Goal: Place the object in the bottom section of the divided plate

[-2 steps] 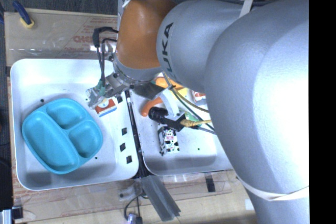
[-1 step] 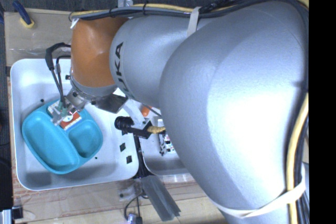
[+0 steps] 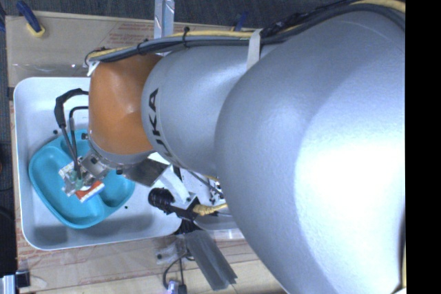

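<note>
While the big grey arm [image 3: 275, 148] with its orange band covers most of the bench, the pincer [image 3: 77, 174] hangs low over the turquoise plastic divided plate [image 3: 48, 182], which lies in the left shallow white bin [image 3: 27, 100]. Just beneath the pincer tip sits a small object with a white body and an orange-red patch [image 3: 88, 192], lying on or just above the plate's surface near a dividing ridge. Whether the pincer is open or closed on that object I cannot tell, because the tip is small, cluttered with wiring, and blurred against the plate.

Judging from this, the step in hand is the placing itself, near its end. To do it well, the object should come down squarely within the section nearest the view's lower edge, not across the ridge that parts the compartments. As it looks now, it sits close to that ridge, so a slight shift toward the lower compartment before release would be safer. The descent should stop short of pressing on the plate, which could tip or slide in the bin. After release, a straight lift clear of the plate rim would keep the small, light object from being dragged along.
</note>
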Robot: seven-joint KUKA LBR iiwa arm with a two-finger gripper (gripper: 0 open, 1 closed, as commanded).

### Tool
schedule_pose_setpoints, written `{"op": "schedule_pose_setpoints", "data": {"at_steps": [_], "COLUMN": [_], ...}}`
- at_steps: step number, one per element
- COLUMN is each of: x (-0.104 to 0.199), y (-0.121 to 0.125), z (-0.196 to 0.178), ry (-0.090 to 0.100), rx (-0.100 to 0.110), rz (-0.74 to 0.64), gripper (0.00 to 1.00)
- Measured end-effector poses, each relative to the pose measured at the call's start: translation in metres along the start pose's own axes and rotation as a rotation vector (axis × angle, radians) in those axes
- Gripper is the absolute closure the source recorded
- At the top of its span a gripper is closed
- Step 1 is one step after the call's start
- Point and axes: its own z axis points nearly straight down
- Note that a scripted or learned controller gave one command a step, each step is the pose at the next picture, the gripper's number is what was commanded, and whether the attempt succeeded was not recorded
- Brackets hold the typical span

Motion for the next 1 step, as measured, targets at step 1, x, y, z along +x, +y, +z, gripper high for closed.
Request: {"op": "schedule_pose_setpoints", "data": {"at_steps": [1], "x": [-0.0005], "y": [-0.0001], "z": [-0.0001], "ry": [0.0], "rx": [0.0], "rz": [0.001], "gripper": [0.0]}}
